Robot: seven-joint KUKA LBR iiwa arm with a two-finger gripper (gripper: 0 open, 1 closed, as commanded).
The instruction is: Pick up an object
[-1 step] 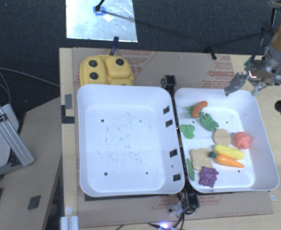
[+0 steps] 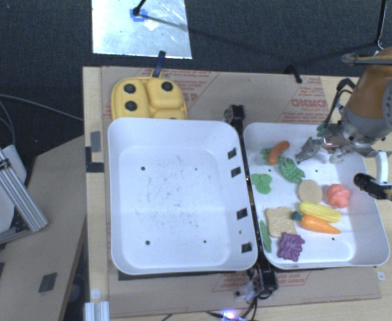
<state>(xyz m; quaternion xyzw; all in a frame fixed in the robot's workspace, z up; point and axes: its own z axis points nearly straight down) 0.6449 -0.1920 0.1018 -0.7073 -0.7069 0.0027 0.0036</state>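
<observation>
The right bin [image 2: 366,246] holds several toy foods. Among them are an orange-red sausage [image 2: 277,152], a green leafy piece [image 2: 291,170], a smaller green piece [image 2: 261,182] and a round beige biscuit [image 2: 310,191]. There are also a pink lump [image 2: 338,195], a yellow corn cob [image 2: 320,212], an orange carrot [image 2: 320,225], a bread slice [image 2: 280,221] and purple grapes [image 2: 290,246]. My gripper [image 2: 320,152] hangs over the bin's far part, just right of the sausage and above the leafy piece. Its fingers are spread open, with nothing between them.
The left bin [image 2: 176,192] sits beside the right one, with a black-clipped divider between them. A yellow toy block [image 2: 148,99] lies on the cardboard behind the left bin. A shiny square plate [image 2: 141,19] lies on the dark floor beyond.
</observation>
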